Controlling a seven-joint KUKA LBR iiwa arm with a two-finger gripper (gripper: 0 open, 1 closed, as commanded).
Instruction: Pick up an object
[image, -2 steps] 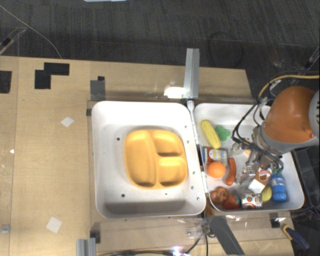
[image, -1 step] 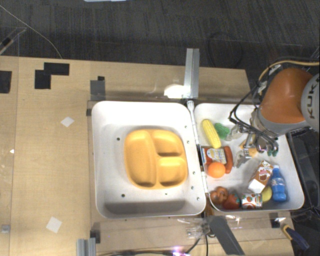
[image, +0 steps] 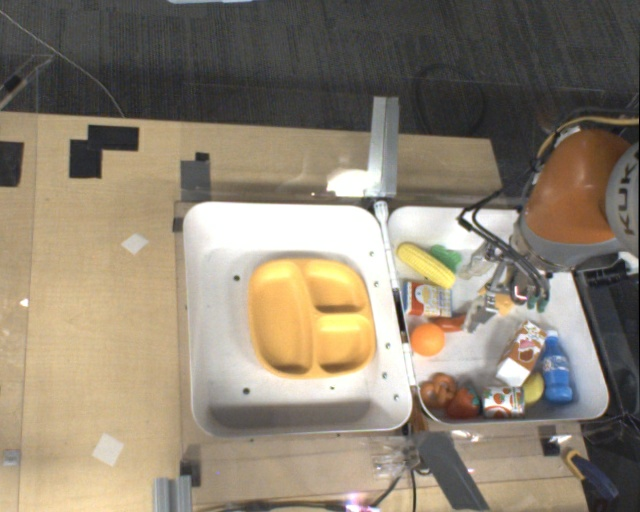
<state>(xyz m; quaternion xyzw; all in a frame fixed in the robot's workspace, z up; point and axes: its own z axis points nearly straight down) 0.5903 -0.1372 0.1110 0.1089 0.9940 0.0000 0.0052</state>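
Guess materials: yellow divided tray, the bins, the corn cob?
Yellow tray: likely molded plastic, matte; uniform colour, rounded compartment edges. Bins: probably thin formed plastic, semi-gloss; soft sheen, rounded corners. Corn cob: seemingly plastic toy food; smooth, evenly coloured surface, though too small to be sure.

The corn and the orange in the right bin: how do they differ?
The corn is long and yellow with a green end; the orange is round and plain orange. The corn lies slantwise near the bin's far edge; the orange sits nearer the camera, by the bin's left wall. Both lie loose in the right bin.
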